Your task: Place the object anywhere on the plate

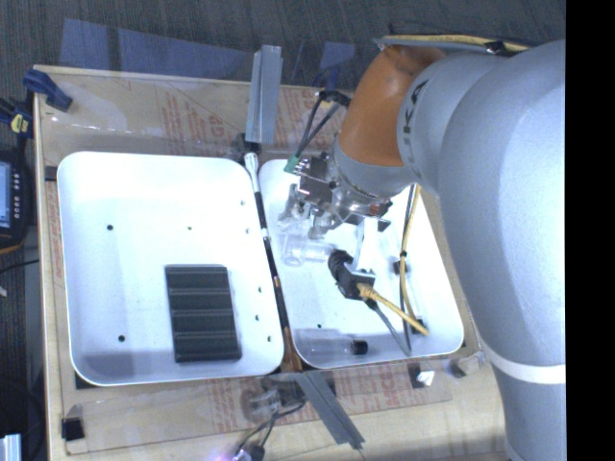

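Two bins are set side by side on the bench [144, 113]. In the left bin [96, 190], a ribbed plate [202, 313] is laid near the front wall. In the right bin [442, 325], a cylindrical object [332, 347] is laid along the front wall. The hand [306, 227] is positioned over the right bin's rear half.

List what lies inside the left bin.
The left bin holds one dark ribbed rectangular plate, lying flat near its front. Several small dark dots mark the floor. The plate covers whatever is beneath it.
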